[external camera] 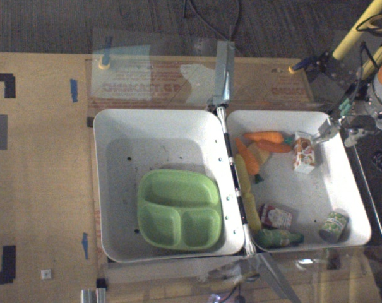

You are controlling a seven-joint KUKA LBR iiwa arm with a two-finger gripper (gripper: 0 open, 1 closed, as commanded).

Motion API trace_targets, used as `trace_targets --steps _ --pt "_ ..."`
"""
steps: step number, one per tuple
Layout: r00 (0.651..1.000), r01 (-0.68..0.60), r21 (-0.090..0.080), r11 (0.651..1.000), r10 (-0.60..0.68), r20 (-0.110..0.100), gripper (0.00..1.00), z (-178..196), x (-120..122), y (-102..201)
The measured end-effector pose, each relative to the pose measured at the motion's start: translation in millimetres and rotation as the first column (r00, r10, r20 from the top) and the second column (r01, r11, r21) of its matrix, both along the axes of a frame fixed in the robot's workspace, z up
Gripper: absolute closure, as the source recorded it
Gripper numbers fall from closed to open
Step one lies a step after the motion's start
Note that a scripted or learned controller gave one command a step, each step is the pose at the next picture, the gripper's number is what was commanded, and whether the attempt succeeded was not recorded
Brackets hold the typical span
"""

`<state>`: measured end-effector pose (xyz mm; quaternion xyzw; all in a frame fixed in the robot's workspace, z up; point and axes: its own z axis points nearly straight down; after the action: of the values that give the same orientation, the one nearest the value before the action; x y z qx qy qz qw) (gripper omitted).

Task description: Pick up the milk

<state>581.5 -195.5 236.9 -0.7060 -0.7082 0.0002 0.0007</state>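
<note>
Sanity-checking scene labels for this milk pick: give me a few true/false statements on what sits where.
1. The small white-and-red milk carton sits in the right white bin. True.
2. The green divided plastic tray lies in the right bin. False: it lies in the left white bin.
3. The gripper is near the carton's upper right. True.
4. The orange carrots lie at the right bin's front edge. False: they lie near its far side, left of the carton.
5. The small green-labelled can sits beside the tray. False: it is in the right bin's near right corner.
</note>
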Motion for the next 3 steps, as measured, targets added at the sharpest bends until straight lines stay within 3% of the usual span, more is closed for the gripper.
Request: trace_targets --steps 1,2,3 --pt "0.956 -0.293 -0.001 0.956 0.293 0.003 0.00 -92 38 8" --pt "0.948 -0.316 -0.023 0.948 0.317 0.032 0.00 -119 58 9" --pt "0.934 -0.356 -0.007 0.934 0.357 0.007 0.00 -149 65 -8"
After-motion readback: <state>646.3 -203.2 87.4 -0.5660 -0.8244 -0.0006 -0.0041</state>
